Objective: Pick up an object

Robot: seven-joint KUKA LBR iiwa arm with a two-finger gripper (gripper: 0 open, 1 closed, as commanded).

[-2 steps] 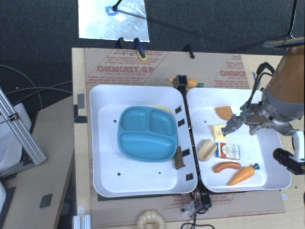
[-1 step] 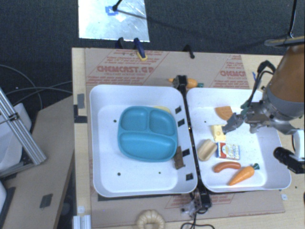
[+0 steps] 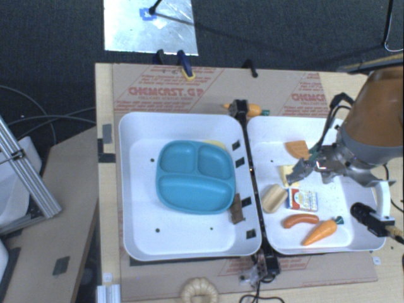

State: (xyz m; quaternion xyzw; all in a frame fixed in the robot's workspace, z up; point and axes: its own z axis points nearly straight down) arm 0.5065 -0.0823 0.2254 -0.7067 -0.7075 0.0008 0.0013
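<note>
Toy food is seen scattered across the right bin [image 3: 353, 128], where the gripper [image 3: 302, 171] is poised low over a pale yellow piece [image 3: 287, 172], just above a small carton [image 3: 302, 199]; whether anything is grasped cannot be told, though nothing is seen lifted. An orange wedge [image 3: 297, 148], bread roll [image 3: 273, 197], sausage [image 3: 300, 220] and carrot [image 3: 319, 231] are left lying nearby as likely candidates, while a blue divided plate [image 3: 194, 175] is kept apart in the left bin [image 3: 136, 169], presumably so that picks are confined to one side
</note>
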